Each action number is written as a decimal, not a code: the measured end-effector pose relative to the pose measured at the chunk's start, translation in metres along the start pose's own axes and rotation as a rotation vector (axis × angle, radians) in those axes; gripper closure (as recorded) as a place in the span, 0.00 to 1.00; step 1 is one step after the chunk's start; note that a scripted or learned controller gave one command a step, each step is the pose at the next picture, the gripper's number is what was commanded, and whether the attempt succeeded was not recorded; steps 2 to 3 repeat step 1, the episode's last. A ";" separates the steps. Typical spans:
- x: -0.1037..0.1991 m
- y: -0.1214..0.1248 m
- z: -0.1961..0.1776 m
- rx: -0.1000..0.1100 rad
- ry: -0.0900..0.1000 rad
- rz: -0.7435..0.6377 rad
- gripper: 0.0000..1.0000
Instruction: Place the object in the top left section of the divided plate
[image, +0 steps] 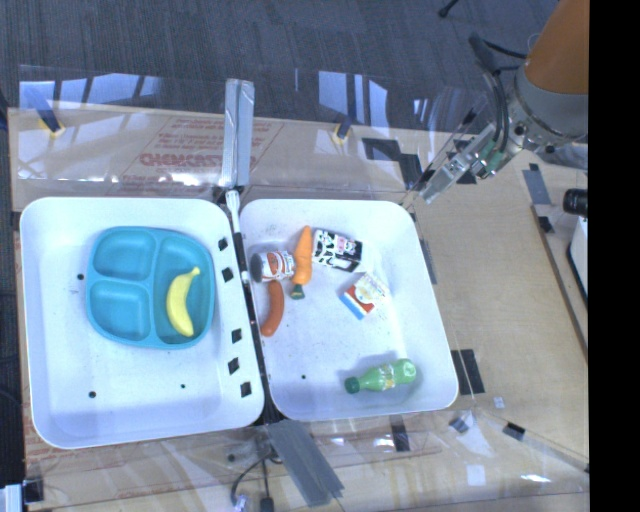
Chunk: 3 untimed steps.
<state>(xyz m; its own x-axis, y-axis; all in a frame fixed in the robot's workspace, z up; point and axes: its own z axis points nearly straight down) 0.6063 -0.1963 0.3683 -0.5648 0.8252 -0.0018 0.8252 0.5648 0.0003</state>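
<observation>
Green bottle (381, 377) lies lowest in the frame, in the right bin (330, 390); above it sit a small red and white packet (363, 296), a black and white carton (336, 250), a carrot (303, 255), a dark can (271, 265) and a sausage (272, 311); which of these is the one to move, I cannot tell. Left bin (60, 400) holds the blue plate (115, 310); a banana (181, 301) lies in its right part; its upper left part (128, 255) looks bare. Up at the upper right of the frame, the fingers (438, 178) hang over the surface (500, 300), just past the right bin's top right corner; whether they are open or closed, and whether they hold anything, I cannot tell. Every toy lies down and to the left of them; the carton is nearest, its long side running left to right; the plate is far left.
</observation>
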 end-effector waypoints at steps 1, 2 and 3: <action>0.029 0.040 0.046 0.001 0.003 -0.250 1.00; 0.029 0.040 0.046 0.001 0.003 -0.250 1.00; 0.029 0.040 0.046 0.001 0.003 -0.250 1.00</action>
